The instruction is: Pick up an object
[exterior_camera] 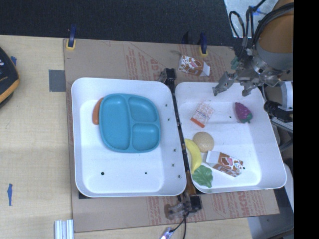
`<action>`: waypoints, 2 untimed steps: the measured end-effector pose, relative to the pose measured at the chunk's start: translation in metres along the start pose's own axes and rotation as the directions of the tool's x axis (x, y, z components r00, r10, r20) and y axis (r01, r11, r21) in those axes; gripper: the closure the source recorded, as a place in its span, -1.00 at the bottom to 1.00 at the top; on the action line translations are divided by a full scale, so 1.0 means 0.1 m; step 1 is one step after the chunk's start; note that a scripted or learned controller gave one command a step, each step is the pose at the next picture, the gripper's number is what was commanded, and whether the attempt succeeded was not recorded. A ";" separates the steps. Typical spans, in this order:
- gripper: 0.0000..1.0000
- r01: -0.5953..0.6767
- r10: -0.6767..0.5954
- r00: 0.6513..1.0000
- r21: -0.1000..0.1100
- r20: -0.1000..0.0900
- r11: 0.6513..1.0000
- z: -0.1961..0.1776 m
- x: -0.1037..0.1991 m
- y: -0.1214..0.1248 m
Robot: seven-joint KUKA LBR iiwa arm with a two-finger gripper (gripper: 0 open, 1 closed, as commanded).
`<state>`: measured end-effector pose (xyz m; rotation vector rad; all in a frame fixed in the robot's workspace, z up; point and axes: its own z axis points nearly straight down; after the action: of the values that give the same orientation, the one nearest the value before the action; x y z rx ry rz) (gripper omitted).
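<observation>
Pincer point(236, 85): hanging over the far edge of the right bin point(264, 148), its two fingers spreading apart and gripping nothing.
Arm point(276, 29): reaching in from the right, grey with an orange band above the wrist.
Purple object point(243, 112): lying in the right bin, near the pincer, just in front of it and a little to the right, not touching.
White-and-red packet point(203, 113): lying in the right bin, near the pincer, toward the left bin point(84, 148).
Round tan object point(204, 141): sitting mid-bin, well apart from the pincer.
Banana point(194, 155), green object point(203, 176), brown-and-white packet point(225, 164): clustering at the near end of the right bin.
Blue divided plate point(130, 122): resting in the left bin, covering most of an orange object point(95, 112).
Loose packet point(193, 65): lying on the desk point(30, 133) behind the right bin.
</observation>
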<state>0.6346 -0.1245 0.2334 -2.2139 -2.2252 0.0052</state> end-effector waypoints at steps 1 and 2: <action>-1.00 0.000 0.000 1.000 0.001 0.000 1.000 1.30 -0.30 -0.75; -1.00 0.002 -0.002 1.000 -0.001 0.001 1.000 1.42 0.23 -0.25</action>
<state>0.6094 -0.1014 0.0918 -2.2128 -2.2281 0.0048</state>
